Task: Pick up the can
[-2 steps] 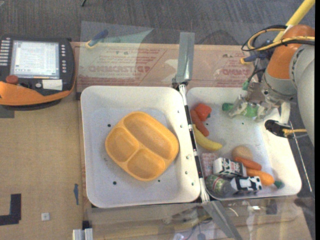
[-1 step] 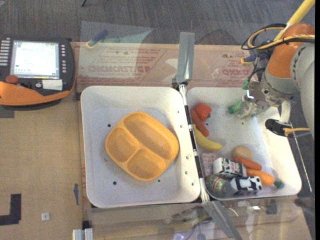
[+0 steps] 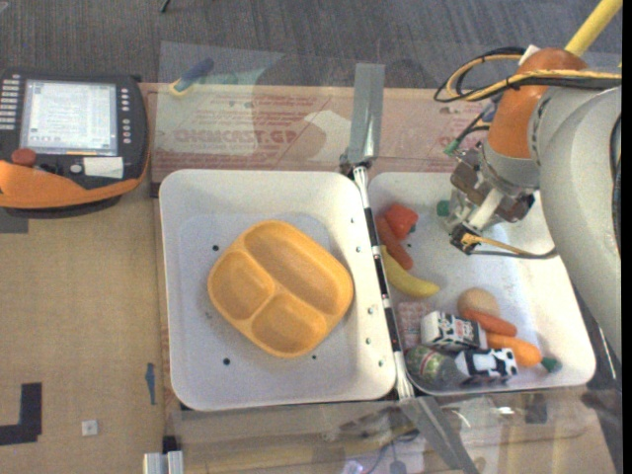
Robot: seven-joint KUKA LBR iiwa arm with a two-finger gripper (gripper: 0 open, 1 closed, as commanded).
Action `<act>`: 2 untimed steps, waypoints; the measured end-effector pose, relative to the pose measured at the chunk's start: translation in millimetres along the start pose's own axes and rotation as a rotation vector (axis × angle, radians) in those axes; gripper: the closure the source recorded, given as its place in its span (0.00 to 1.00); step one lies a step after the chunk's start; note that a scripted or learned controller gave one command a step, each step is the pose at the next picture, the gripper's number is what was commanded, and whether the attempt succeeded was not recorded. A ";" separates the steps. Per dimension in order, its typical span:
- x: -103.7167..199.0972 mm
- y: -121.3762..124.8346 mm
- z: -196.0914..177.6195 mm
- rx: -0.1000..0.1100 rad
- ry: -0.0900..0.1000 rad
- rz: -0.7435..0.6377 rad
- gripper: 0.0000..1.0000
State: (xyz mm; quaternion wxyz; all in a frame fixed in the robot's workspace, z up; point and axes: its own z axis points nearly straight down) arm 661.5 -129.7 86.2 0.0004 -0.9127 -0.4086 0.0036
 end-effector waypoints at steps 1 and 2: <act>-52.5 17.3 0.2 -0.005 0.005 -0.256 1.00; -53.1 16.9 0.8 -0.004 0.004 -0.256 0.00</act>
